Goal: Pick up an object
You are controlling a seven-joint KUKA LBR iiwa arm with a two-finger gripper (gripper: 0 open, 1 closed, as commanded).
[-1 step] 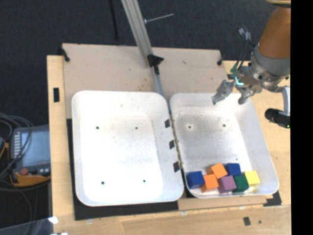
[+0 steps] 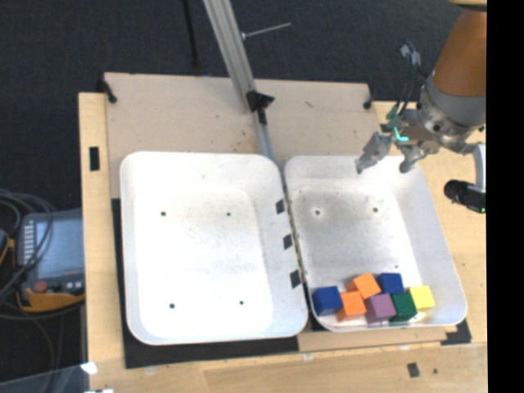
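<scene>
Above the right bin's [image 2: 426,219] far edge, spread-fingered hand [image 2: 385,160].

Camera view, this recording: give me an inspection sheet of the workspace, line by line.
Surface: wooden bench with two white bins, left bin and right bin, side by side.
Job's things: cubes clustered at the near edge of the right bin: blue, two orange, dark blue, purple, green, yellow.
Clutter: nothing seen.
Grippers: gripper above the right bin's far edge, fingers spread apart with nothing between them, far from the cubes.
Cables: bundle at the left; thin wires by the wrist.
Surroundings: dark carpet, slanting metal rail, handheld pendant left of the bench.
</scene>
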